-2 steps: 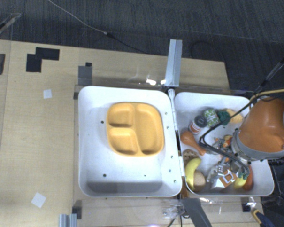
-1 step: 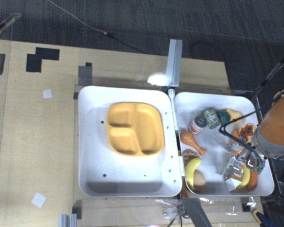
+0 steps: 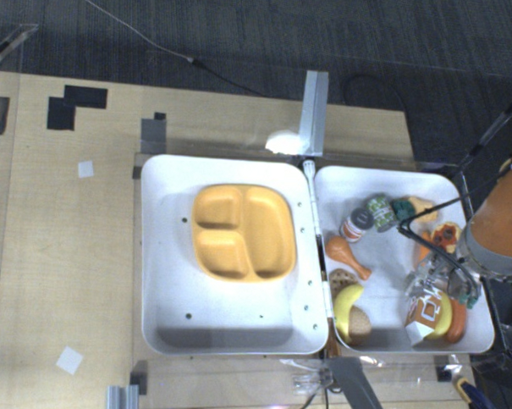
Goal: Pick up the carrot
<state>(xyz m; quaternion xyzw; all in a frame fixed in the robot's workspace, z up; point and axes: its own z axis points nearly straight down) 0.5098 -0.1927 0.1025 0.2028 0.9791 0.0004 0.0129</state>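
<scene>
1. Orange carrot (image 3: 347, 247) lies in my right bin (image 3: 384, 178), near its left wall, just above the banana (image 3: 347, 303).
2. Gripper (image 3: 435, 283) hangs over that bin's right side; I cannot tell its state.
3. Yellow plate (image 3: 240, 231) sits in the left bin (image 3: 164, 263).

Both bins (image 3: 156, 263) are white, on a pale wood bench (image 3: 59, 259). The divided plate (image 3: 241, 232) is mustard yellow. The carrot (image 3: 345, 249) is orange, the banana (image 3: 346, 306) yellow (beside a brown bread piece (image 3: 358, 323)). The arm (image 3: 499, 223) shows an orange band. Black squares (image 3: 74, 103) mark the bench.
</scene>
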